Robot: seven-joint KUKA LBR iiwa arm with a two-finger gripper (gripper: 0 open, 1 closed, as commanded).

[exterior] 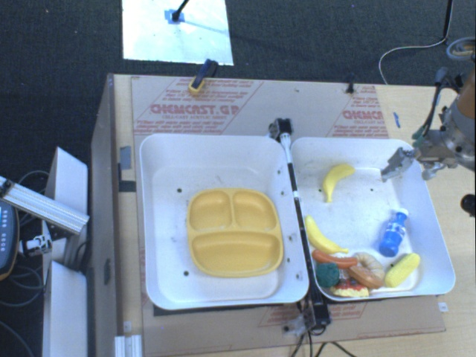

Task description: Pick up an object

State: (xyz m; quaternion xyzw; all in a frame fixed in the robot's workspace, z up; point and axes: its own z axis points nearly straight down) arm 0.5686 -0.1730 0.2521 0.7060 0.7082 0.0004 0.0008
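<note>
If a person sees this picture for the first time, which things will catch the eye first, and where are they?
The yellow divided plate stands out first, lying alone in the left bin. Next comes the right bin, where a banana lies near the top, and a blue bottle and a pile of toy food crowd the bottom edge. The end effector hangs over the upper right corner of that bin, with nothing seen between its fingers.

Arm (455,136), right edge of frame: grey metal wrist, orange band above, grey two-finger gripper (411,165), thin cable.
</note>
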